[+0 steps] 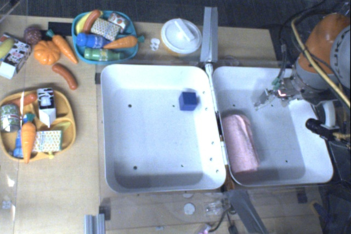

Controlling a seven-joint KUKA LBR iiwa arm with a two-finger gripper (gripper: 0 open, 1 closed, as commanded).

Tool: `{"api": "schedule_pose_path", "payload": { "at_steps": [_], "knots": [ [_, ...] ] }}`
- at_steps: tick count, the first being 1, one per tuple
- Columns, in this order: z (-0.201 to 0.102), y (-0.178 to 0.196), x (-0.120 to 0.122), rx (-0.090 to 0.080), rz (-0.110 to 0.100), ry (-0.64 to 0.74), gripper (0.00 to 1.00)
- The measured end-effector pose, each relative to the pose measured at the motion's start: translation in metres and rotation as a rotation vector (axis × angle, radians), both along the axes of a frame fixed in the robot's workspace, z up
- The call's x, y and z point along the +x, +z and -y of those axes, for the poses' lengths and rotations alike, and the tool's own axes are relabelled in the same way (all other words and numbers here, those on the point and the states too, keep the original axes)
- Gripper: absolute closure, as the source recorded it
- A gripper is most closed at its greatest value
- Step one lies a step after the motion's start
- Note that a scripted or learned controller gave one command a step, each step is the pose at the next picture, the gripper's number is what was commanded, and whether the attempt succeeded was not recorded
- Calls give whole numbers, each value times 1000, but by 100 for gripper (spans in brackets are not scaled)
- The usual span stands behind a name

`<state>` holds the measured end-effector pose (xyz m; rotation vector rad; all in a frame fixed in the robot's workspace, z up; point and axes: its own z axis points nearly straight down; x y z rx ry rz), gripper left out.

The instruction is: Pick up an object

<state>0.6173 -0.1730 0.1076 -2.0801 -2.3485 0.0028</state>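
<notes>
1. Far to the left on my tabletop (82, 134) I see a yellow tray (66, 118) full of toy food. A toy carrot (27, 137) lies in it.
2. Above the tray, a small orange pumpkin (46, 52) and a red sausage (66, 76) lie right on the tabletop.
3. Next comes a blue bowl (131, 52) with more toy food piled inside.
4. Beside the bowl, a round white lid (182, 35) sits near the back edge.
5. The left bin (153, 172) holds one thing, a little blue cube (188, 100). It sits near the bin's back right part, flat on the floor.
6. The right bin (296, 167) holds a pink roll (240, 141). It lies along the bin's left wall, touching the wall or very close to it.
7. The claw (269, 97) hangs over the back part of the right bin. It is well apart from the pink roll and nothing is in it. It looks thin and blurry, so I cannot tell if it is spread or pressed together.
8. On the right I see the grey arm (318, 71) with its orange band (323, 30).
</notes>
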Motion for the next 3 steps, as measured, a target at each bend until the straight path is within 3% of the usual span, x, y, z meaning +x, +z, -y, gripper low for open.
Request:
{"api": "schedule_pose_path", "payload": {
  "at_steps": [1, 2, 3],
  "knots": [
    [-38, 63, -46, 1, 2, 141, 0],
    [-80, -13, -66, -2, 11, 61, 0],
    [-119, 75, -73, 0, 3, 94, 0]
  ]
}}
